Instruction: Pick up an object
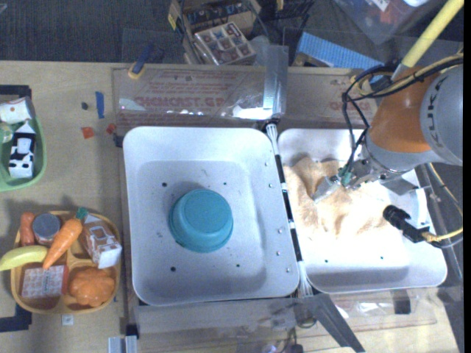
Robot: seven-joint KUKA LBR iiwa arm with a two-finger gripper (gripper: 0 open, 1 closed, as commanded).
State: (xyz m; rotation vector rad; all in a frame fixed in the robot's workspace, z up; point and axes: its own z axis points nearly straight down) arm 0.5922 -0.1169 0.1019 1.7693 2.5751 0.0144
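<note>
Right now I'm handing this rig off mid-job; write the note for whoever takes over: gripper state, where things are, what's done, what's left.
Gripper: low in the right bin, down at the tan cloth. Nothing visibly lifted; I cannot tell its grasp state from this view.
Things: the tan cloth lies crumpled across the left and middle of the right bin. A blue bowl sits upside down in the middle of the left bin, untouched.
Done: the arm has reached the cloth.
Left: confirm a grasp on the cloth and lift it clear of the bin. If it comes up with nothing, retry.
</note>
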